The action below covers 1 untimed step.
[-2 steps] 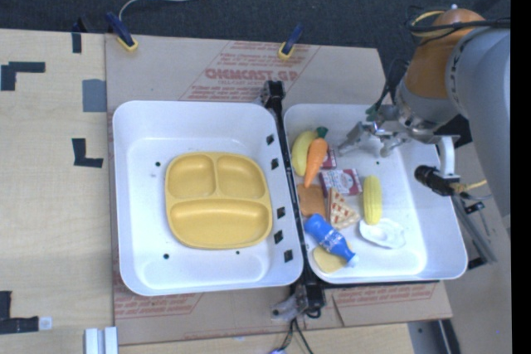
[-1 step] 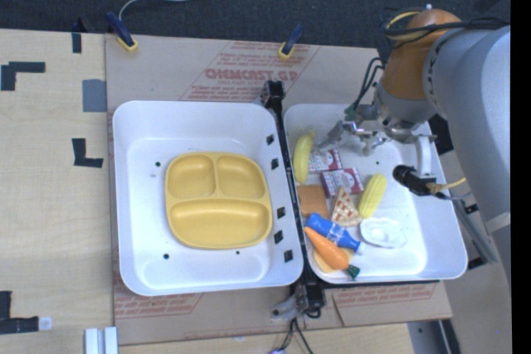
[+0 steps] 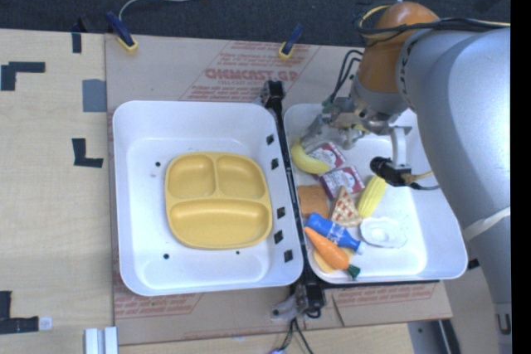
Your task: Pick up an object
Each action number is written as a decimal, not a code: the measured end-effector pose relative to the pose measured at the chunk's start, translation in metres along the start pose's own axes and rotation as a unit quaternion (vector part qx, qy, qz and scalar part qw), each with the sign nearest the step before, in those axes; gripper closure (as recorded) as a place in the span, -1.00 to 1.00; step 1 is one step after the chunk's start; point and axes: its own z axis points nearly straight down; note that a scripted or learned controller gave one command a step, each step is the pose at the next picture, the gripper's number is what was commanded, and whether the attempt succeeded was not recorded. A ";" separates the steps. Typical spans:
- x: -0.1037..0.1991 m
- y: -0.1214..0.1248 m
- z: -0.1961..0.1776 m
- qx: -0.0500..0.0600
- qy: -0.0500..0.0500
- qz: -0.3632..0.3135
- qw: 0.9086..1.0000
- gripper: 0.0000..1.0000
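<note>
Overhead, gripper [image 3: 336,126] above banana [image 3: 309,161], grip state unclear; corn [image 3: 371,195], carrot [image 3: 326,249] crowd right bin [image 3: 431,249].

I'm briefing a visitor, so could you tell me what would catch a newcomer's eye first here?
Probably the yellow divided plate, alone in the left bin. Next comes the bright heap of toy food in the right bin: a banana, corn cob and carrot. The large grey arm hangs over that bin, its gripper near the banana.

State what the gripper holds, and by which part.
Cannot be told: the gripper hangs low over the right bin near the banana, with no item visibly between its fingers.
</note>
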 end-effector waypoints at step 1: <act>0.001 0.001 -0.010 -0.001 -0.001 -0.001 1.000 1.00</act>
